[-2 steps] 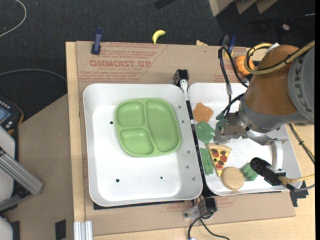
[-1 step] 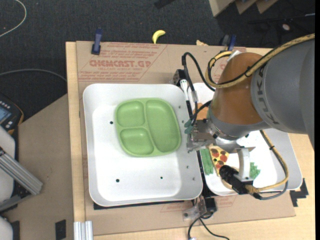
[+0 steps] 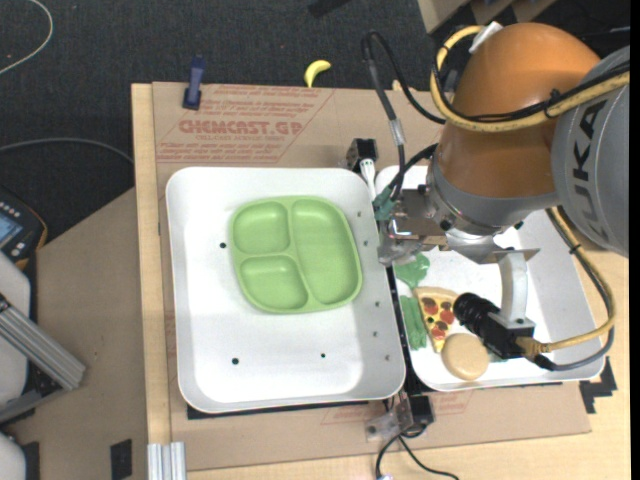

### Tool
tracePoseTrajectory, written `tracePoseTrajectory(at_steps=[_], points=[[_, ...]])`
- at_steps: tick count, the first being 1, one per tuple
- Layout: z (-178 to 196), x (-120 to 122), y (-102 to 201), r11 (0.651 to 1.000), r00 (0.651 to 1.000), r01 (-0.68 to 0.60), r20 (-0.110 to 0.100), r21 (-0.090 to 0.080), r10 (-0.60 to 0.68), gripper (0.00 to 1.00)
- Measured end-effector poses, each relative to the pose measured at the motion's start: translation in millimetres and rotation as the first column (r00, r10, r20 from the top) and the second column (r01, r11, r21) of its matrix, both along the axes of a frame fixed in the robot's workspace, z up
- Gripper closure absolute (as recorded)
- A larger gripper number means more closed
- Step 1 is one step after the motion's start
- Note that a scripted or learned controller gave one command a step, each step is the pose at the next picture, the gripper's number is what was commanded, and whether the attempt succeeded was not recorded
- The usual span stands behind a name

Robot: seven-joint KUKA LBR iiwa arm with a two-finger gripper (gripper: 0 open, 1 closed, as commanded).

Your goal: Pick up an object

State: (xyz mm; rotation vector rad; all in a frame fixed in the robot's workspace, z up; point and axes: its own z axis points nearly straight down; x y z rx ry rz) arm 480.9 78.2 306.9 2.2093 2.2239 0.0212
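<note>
The arm is lowered over the right bin [image 3: 570, 268], at centre right of the frame, presumably to reach the toys there: a pizza slice [image 3: 436, 313], a tan bun [image 3: 465, 356]. The grip's state cannot be told. A green divided plate [image 3: 296, 254] lies in the left bin [image 3: 200, 298].

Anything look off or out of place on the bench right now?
Mostly tidy. A small yellow banana-shaped piece and a blue clip lie outside both bins on the cardboard behind the left bin, where the green divided plate sits flat.

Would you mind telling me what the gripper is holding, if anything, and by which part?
It cannot be told: the arm's wrist covers the spot above the right bin.
</note>
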Motion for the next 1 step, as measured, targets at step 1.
tracePoseTrajectory(at_steps=[1], points=[[119.2, -0.5, 38.4, 1.0, 1.0, 0.0, 0.002, 0.001, 0.0, 1.0]])
